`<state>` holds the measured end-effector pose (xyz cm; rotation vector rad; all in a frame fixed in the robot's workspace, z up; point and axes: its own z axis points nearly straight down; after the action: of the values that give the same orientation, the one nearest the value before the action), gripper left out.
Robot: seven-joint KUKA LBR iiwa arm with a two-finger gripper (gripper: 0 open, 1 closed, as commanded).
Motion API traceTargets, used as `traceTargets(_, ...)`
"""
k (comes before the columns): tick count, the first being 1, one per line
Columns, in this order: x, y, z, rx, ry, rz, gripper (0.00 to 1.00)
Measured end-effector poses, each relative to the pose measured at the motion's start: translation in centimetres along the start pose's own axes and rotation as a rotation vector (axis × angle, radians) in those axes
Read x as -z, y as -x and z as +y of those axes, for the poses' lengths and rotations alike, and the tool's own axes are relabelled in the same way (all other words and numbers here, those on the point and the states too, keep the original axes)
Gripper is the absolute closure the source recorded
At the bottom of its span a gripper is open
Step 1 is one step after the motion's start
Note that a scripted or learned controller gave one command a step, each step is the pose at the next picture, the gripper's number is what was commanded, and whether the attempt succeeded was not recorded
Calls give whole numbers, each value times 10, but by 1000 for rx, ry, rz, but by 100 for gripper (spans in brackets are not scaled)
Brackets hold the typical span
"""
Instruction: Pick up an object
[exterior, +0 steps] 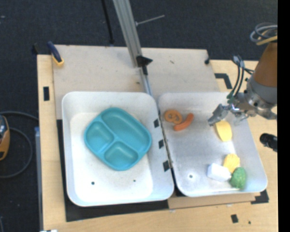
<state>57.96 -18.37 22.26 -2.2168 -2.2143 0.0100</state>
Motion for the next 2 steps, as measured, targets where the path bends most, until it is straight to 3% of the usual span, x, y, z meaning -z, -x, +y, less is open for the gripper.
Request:
traceTargets(1,7,0,3,2,12,-3,0)
traceTargets(2,-51,-7,8,5,7,-2,0)
